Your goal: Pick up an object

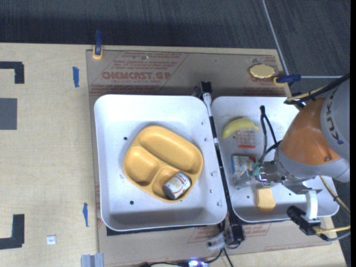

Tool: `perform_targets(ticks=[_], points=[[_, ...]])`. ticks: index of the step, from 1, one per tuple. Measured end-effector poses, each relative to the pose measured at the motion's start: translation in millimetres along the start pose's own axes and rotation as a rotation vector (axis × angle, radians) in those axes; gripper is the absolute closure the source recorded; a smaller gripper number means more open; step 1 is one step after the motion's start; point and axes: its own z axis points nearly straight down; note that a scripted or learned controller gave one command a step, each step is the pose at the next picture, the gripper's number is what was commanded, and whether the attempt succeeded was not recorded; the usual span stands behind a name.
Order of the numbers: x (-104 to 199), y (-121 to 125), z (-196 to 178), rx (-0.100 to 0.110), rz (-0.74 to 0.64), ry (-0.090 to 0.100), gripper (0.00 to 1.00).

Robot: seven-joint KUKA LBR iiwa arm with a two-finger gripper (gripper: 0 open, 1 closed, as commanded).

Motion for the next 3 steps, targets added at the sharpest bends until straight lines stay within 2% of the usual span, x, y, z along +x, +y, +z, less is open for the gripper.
perform_targets(ticks=[1, 2, 3], points=[[0, 2, -11, -0.006, 0.000, -0.002, 1.00], [0, 2, -11, -0.006, 0.000, -0.002, 0.00], [-1, 0, 0, 0.001, -0.001, 0.001, 0.00]])
